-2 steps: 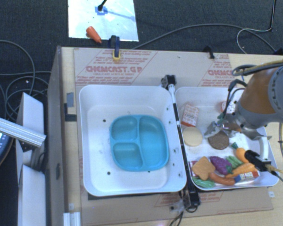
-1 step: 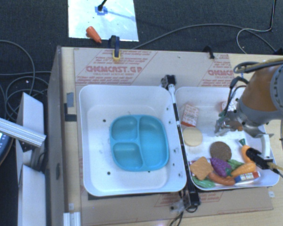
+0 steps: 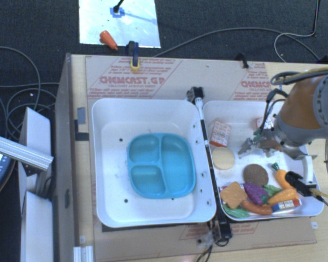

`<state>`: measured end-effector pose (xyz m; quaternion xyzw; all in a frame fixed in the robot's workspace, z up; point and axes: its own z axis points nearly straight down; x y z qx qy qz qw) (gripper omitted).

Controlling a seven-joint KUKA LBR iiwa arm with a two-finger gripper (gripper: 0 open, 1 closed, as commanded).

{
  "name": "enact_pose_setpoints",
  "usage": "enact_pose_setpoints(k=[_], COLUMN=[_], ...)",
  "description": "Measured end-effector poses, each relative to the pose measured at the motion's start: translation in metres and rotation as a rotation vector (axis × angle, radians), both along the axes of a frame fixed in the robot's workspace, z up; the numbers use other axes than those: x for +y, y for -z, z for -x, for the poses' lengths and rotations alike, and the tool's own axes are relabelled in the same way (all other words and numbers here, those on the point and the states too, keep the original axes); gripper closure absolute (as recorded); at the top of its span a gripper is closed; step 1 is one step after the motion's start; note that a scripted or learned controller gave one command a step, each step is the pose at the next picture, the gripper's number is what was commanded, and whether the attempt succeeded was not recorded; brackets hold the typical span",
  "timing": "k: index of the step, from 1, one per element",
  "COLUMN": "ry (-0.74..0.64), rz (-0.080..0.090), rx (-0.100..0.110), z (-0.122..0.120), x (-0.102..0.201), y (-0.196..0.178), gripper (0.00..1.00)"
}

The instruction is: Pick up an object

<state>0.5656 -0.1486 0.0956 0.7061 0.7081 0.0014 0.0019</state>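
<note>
White bins [image 3: 153, 111], two, side by side on the bench. Hovering over the right bin [image 3: 238, 111], near its far half: one gripper [image 3: 256, 144], too blurred to tell how wide it stands, with no object visibly caught in it. Lying in that same bin, all candidates for the pick: one red-and-white packet [image 3: 220, 133] by the dividing wall, one cream disc [image 3: 223, 159] just below it, one brown disc [image 3: 255, 174] near the gripper, and a crowded heap along the near edge holding one tan cracker [image 3: 233, 195], one purple piece [image 3: 255, 192], what look like two orange carrots [image 3: 282, 196] and some green and red bits too tangled to count. Resting in the left bin: one blue tray [image 3: 161, 164], three compartments. Best to aim for a loner, probably the brown disc or the cream one, well apart from neighbours. Come straight down, centre over it, straddle its edges, close firmly, lift slowly. Avoid the heap, where a closing grip could easily shove pieces aside.
</note>
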Motion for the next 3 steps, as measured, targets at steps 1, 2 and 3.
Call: enact_pose_setpoints(k=[1, 2, 3], ry=[0.001, -0.001, -0.001], rz=[-0.001, 0.002, -0.001], rx=[0.004, -0.001, 0.004], z=[0.061, -0.026, 0.015], x=[0.013, -0.029, 0.019], y=[0.011, -0.038, 0.011], gripper=[0.0, 0.0, 0.0])
